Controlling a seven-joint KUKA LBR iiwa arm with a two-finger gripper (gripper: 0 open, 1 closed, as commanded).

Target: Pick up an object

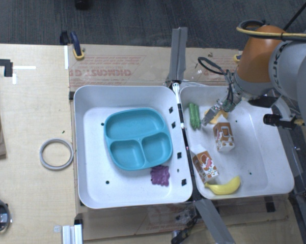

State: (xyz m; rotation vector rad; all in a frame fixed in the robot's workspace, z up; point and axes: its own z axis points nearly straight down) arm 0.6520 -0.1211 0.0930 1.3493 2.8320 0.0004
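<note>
I hover the gripper (214, 115) low beside the green cucumber (194, 115), seemingly lining up; I cannot tell the fingers' state.

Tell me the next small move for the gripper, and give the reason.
Probably lower the gripper onto the small carton just below it in the right bin. The gripper hangs over that bin between the green vegetable and this carton, with nothing seen between its fingers, and the carton stands apart from its neighbours.
</note>
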